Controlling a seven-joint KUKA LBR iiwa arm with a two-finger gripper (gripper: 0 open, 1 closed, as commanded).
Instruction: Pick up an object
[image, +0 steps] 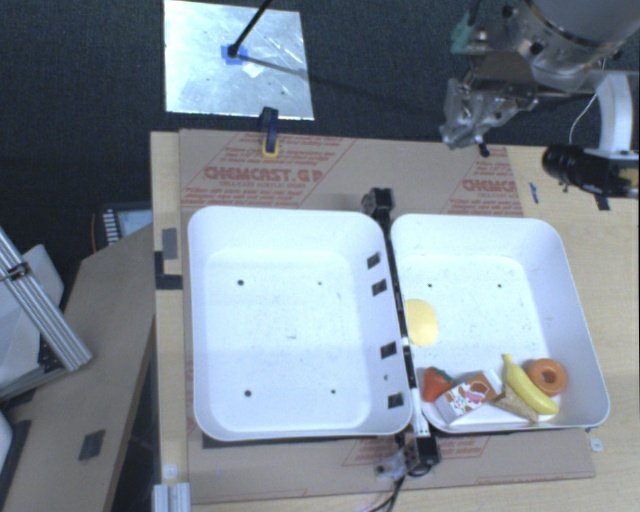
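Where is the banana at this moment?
The banana lies in the near right corner of the right bin, between the orange ring-shaped toy and the small snack packet.

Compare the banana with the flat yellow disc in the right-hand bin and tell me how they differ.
The banana is long and curved; the yellow disc is round and flat. The banana lies near the right bin's front edge, crowded against an orange ring and a small packet; the disc lies apart from those things, close to the divider between the bins. The banana's yellow is brighter, the disc's paler. Both are yellow and lie in the same bin.
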